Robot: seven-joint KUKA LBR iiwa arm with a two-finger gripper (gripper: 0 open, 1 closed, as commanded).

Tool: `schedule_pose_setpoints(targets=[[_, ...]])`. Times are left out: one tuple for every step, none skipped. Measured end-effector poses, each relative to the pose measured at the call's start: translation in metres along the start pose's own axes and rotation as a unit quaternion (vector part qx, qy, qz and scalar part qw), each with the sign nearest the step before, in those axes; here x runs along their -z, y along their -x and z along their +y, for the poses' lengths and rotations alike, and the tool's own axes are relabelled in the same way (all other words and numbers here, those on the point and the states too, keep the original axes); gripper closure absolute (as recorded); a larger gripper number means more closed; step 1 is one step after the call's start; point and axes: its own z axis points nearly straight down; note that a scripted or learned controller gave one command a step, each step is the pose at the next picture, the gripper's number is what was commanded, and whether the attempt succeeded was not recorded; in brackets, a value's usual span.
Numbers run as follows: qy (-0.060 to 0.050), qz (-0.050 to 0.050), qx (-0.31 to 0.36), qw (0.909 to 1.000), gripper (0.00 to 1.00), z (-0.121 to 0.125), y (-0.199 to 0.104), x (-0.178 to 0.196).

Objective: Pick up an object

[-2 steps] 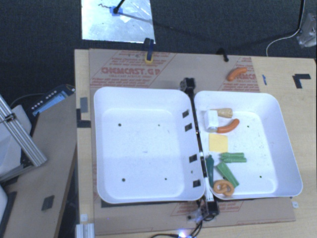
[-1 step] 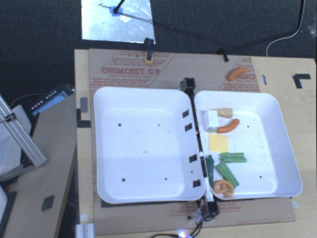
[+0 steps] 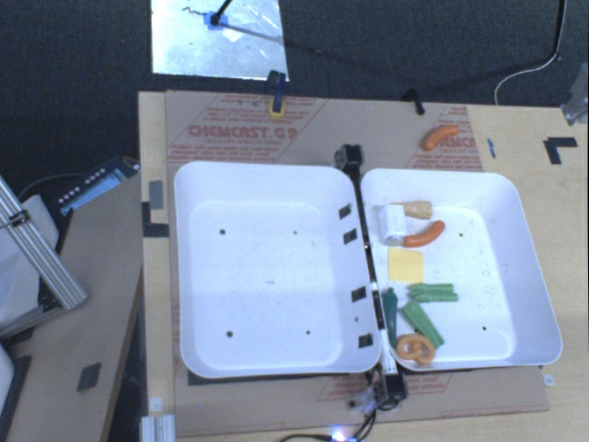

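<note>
The right bin [image 3: 515, 212] holds several small toy foods. A white-and-tan piece [image 3: 404, 215] lies near its back left, with an orange sausage [image 3: 424, 236] just in front of it. A flat yellow square [image 3: 406, 266] sits below those. Green bean-like pieces [image 3: 433, 293] and a green stick [image 3: 422, 321] lie further forward, a dark green piece [image 3: 390, 309] rests along the left wall, and a pretzel [image 3: 415, 348] is in the front left corner. A grey bit of the arm [image 3: 578, 99] shows at the far right edge.
The left bin [image 3: 267, 274] stands beside the right one, joined by a row of black clips [image 3: 354, 238]. Another orange sausage [image 3: 441, 137] lies on the cardboard behind the right bin. A yellow-and-blue clamp [image 3: 276, 95] and a shiny metal sheet [image 3: 217, 26] are at the back.
</note>
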Motion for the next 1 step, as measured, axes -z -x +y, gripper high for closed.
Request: schedule_pose_setpoints(targets=[[0.004, -0.003, -0.003, 1.0000, 1.00, 0.0534, 0.0428, 0.0019]])
